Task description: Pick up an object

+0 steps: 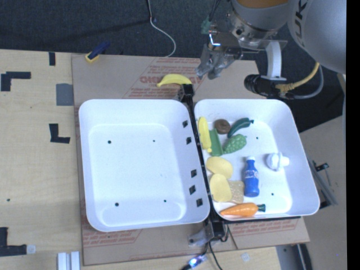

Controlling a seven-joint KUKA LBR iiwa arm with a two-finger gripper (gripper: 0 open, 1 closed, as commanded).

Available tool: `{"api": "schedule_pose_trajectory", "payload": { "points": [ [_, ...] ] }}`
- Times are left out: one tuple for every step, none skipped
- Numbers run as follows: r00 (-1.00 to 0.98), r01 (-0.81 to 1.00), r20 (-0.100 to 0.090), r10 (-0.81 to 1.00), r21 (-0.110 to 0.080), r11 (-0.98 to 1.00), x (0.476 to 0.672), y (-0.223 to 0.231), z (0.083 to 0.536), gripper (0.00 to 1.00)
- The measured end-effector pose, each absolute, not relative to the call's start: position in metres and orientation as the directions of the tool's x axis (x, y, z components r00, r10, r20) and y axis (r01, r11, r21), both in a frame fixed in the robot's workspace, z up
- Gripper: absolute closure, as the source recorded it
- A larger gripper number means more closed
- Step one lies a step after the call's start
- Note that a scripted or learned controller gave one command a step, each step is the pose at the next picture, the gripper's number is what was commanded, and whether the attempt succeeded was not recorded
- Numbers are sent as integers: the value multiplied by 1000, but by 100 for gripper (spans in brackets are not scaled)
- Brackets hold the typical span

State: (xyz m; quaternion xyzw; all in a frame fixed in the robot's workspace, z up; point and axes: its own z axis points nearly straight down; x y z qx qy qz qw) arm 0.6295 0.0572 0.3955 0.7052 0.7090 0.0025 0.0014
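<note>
The right bin [292, 151] holds several toy items. Along its left side lie a yellow corn cob [202, 131] and a green cucumber [215, 143]. A brown ball [221, 126], a dark green pepper [242, 125] and a bumpy green piece [235, 144] sit near them. Lower down are a yellow lump [219, 166], a blue bottle [251, 177], a white cap-like piece [277, 161] and an orange carrot [241, 210]. My gripper [211, 69] hangs high over the cardboard behind the bins' far rim, apart from every item.
The left bin [135, 162] adjoins the right one at a hinge-like divider [194, 151]. A yellow banana [174, 80] lies on the cardboard behind the bins. A black cable and fitting [270, 86] hang behind the right bin.
</note>
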Motion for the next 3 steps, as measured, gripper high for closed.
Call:
{"api": "schedule_pose_trajectory", "payload": {
  "points": [
    [-9, 1000, 5, 1000, 18, 9, 618, 112, 545, 100],
    [-12, 1000, -1, 1000, -12, 12, 598, 226, 416, 100],
    [-5, 1000, 4, 1000, 8, 5, 597, 234, 515, 100]
  ]
}}
